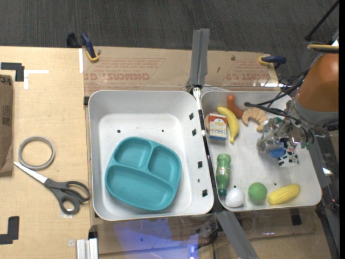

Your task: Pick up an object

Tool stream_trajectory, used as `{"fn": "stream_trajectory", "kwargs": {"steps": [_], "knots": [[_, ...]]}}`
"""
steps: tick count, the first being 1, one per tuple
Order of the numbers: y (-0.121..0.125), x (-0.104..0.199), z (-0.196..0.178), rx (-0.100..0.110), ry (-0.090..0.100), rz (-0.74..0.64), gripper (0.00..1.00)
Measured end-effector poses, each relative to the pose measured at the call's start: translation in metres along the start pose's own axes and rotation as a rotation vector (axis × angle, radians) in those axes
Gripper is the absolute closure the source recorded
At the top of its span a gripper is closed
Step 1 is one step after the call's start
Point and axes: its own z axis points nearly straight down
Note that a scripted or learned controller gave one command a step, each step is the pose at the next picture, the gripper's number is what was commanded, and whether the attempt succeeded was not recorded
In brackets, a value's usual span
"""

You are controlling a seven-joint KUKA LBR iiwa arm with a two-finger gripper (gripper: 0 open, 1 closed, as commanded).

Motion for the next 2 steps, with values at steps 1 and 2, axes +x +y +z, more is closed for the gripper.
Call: {"fn": "stream_trajectory", "kwargs": {"steps": [1,2], "knots": [[0.067,0.004,0.001,0.02,-0.004,0.042,0.0],[0.107,-0.002,0.001,0.021,-0.007,0.177,0.0]]}}
